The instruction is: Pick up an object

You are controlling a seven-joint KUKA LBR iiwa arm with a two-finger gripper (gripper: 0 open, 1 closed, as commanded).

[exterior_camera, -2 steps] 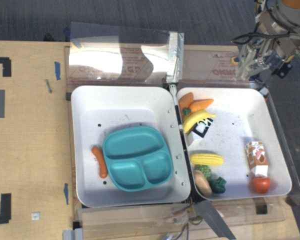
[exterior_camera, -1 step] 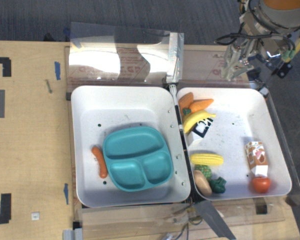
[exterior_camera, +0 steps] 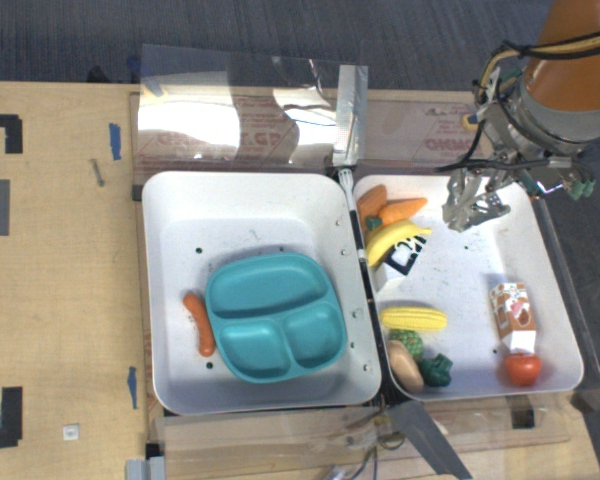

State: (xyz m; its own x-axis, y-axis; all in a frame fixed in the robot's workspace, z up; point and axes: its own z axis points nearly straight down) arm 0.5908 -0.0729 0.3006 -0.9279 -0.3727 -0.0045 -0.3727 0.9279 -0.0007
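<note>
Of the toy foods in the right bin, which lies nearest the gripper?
The carrot, at the bin's upper left, just left of the gripper. The banana lies lower; corn and tomato are farther.

The right-hand shallow white bin (exterior_camera: 555, 298) holds most of the pickable things. Against its left wall lie two orange plastic carrots (exterior_camera: 388, 206), a yellow toy banana (exterior_camera: 392, 240) just below them, then a yellow corn cob (exterior_camera: 413, 318) lying crosswise. Near the front left corner sit a green broccoli piece (exterior_camera: 408, 343), a tan potato-like lump (exterior_camera: 405, 368) and a dark green item (exterior_camera: 437, 370). By the right wall lies a printed carton (exterior_camera: 512, 316), with a red tomato (exterior_camera: 523, 369) just below.
</note>
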